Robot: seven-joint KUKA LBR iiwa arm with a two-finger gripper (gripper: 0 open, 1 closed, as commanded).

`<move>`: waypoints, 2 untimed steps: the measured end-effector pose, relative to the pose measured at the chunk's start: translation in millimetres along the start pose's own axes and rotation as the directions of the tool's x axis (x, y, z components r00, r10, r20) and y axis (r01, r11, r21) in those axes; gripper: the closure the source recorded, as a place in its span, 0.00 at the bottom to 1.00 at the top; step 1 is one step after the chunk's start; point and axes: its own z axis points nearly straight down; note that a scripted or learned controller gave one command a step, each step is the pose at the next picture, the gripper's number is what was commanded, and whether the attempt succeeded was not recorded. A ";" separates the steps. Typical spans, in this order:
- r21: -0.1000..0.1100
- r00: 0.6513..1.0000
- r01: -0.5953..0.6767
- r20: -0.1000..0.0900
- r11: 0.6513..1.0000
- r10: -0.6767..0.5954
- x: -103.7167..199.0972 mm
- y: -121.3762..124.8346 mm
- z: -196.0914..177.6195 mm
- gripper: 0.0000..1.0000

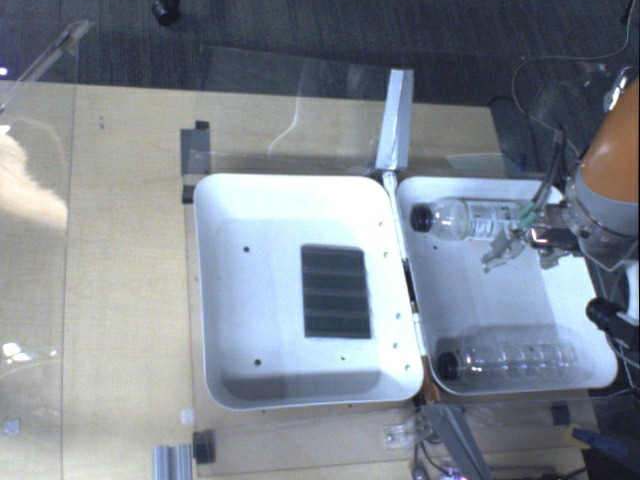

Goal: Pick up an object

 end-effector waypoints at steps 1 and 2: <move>-0.004 0.977 0.213 0.003 0.977 -0.213 -33.5 -24.4 -6.2 0.00; 0.000 0.998 0.056 0.000 0.998 -0.056 2.5 12.3 66.5 0.00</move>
